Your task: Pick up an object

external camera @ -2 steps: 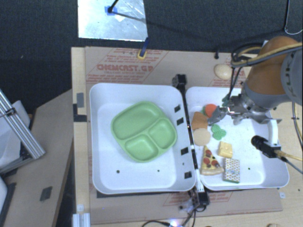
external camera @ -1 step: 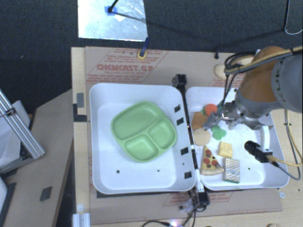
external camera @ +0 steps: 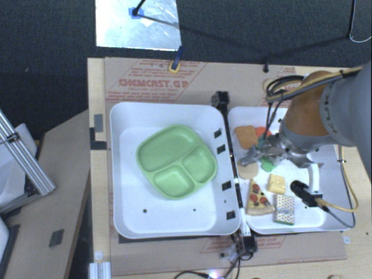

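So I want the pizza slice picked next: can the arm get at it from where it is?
Probably yes: the pizza slice lies uncovered in the right bin, just below the gripper.

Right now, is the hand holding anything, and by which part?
Cannot be told: the hand sits low among the toy food in the right white bin, its grip hidden.

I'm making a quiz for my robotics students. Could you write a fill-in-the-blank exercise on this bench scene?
1. The green divided plate lies in the ____ bin.
2. The plate has ____ compartments.
3. The toy pizza slice lies in the ____ bin.
4. The gripper hangs over the ____ bin.

Missing words: left; three; right; right
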Controlling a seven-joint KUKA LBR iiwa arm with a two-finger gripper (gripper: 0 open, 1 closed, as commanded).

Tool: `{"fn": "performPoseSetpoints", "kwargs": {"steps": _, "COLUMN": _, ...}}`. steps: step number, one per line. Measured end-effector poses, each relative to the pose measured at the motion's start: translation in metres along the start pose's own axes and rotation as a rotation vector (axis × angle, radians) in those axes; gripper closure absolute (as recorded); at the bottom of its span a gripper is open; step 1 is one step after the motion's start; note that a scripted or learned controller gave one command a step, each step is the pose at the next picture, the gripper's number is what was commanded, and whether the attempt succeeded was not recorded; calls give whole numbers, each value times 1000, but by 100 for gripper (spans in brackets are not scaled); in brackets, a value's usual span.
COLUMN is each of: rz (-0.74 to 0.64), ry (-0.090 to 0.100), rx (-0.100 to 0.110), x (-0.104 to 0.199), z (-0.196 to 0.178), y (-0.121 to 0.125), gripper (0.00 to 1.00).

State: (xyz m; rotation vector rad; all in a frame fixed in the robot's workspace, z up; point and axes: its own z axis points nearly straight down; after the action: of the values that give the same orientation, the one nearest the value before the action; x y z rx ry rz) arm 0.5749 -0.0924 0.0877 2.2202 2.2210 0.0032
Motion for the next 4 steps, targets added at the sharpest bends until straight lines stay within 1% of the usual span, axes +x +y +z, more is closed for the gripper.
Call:
{"fn": "performPoseSetpoints", "kwargs": {"steps": 1, "rz": 0, "ry": -3, "rx": -12, "x": -1, "z": -15, "y": 3, "gripper": 100}}
{"fn": "performPoseSetpoints", "kwargs": {"steps": 2, "rz": 1, "ry": -1, "rx": -2, "x": -7, "z": -61, "y": 2, "gripper": 100}}
{"fn": "performPoseSetpoints", "kwargs": {"steps": 3, "rz": -5, "ry": -1, "rx": -4, "x": 2, "z": -119, "y": 5, "gripper": 100}}
{"fn": "performPoseSetpoints", "kwargs": {"steps": 4, "rz": -4, "ry": -1, "rx": 0, "x": 2, "z": -137, "y": 6, "gripper": 100}}
